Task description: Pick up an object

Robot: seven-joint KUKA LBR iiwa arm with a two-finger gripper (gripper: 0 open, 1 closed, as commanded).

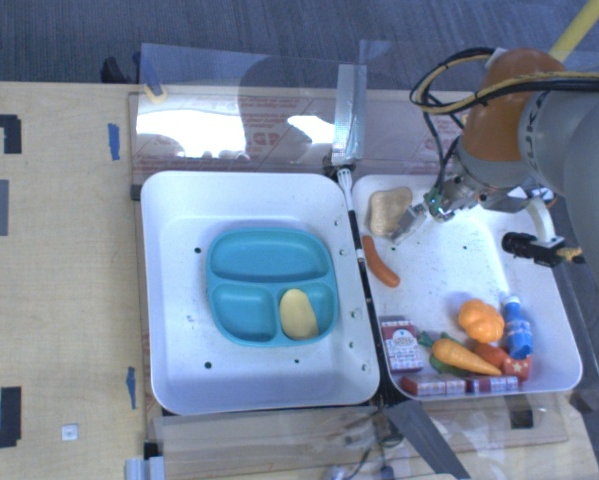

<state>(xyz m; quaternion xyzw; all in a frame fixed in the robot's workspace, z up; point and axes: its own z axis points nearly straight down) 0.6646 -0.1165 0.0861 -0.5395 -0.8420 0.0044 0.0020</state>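
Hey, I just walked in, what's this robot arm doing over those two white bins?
The grey arm's two-finger gripper is down in the right white bin, its tip right beside a tan, bread-like lump near the bin's upper left corner. Nothing visibly sits between its fingers, so no pickup yet. An orange sausage-shaped piece lies just below, and toy food, including an orange carrot, clusters at the bin's lower edge. The left white bin holds a blue divided tray with a yellow oval piece.

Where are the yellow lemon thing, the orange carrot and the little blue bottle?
Yellow oval lemon [298, 314], camera view, middle of its rounded top.
Orange tapered plastic carrot [464, 357], camera view, middle of its body.
Small blue plastic bottle [516, 329], camera view, its blue middle.
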